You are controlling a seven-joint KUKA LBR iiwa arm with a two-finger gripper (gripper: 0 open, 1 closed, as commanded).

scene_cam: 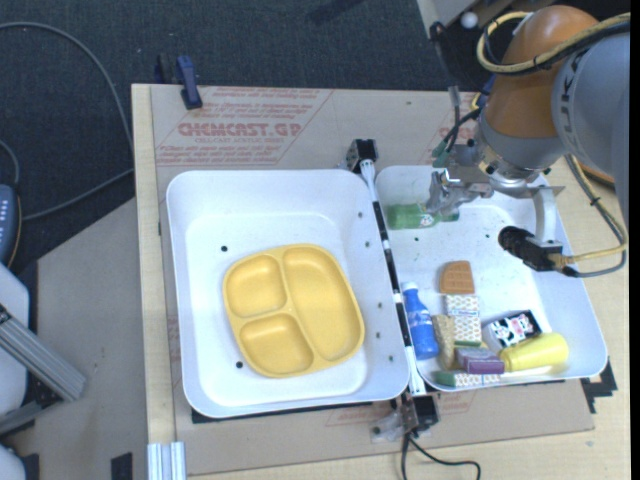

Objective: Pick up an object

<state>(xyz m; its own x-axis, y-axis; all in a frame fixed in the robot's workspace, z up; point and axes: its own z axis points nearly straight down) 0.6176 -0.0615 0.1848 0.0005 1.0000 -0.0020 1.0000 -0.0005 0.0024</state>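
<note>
Trouble looms: two-finger gripper (436,200), finger state impossible to tell, sits over the flat green object (405,216) hugging the right white bin's (590,313) left wall, so a slip or wall-bump threatens.

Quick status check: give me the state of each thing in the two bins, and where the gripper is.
gripper: down in right bin, by green object.
green object: lying flat.
yellow divided tray: right side up in left bin.
blue bottle: on its side.
yellow cup: tipped over.
brown block: flat, apart.

Below the jaws the white right bin's floor (520,283) lies bare; farther below, a tan cracker (458,277) and clustered small packages (485,343) crowd it.
</note>
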